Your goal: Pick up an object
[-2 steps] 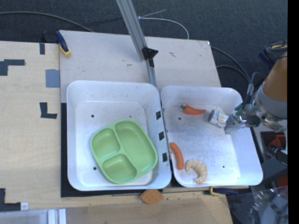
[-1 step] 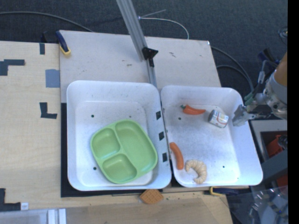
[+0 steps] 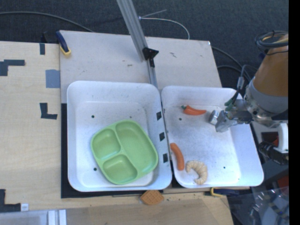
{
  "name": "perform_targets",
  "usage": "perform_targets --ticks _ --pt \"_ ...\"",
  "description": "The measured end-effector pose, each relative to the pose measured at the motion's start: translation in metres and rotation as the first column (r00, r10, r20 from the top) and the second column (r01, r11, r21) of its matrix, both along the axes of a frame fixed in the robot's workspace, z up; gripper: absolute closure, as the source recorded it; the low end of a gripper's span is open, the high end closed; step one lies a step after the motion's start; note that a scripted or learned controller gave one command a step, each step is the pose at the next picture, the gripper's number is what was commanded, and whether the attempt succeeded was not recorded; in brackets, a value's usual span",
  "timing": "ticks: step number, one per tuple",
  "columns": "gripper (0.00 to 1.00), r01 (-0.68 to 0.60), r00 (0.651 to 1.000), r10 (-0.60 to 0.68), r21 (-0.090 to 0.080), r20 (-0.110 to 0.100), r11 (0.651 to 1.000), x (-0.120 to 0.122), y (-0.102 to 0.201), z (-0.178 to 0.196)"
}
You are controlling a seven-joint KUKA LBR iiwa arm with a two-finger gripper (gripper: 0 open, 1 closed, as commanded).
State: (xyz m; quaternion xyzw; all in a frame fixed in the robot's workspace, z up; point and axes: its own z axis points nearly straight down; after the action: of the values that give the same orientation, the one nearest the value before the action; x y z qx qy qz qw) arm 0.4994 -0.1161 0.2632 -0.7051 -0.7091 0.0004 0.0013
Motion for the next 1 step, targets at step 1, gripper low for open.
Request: perform_targets --ticks 1 --pt "1.00 -0.001 1.000 0.001 0.000 -0.001 1.000 0.0056 0.0569 -0.0157"
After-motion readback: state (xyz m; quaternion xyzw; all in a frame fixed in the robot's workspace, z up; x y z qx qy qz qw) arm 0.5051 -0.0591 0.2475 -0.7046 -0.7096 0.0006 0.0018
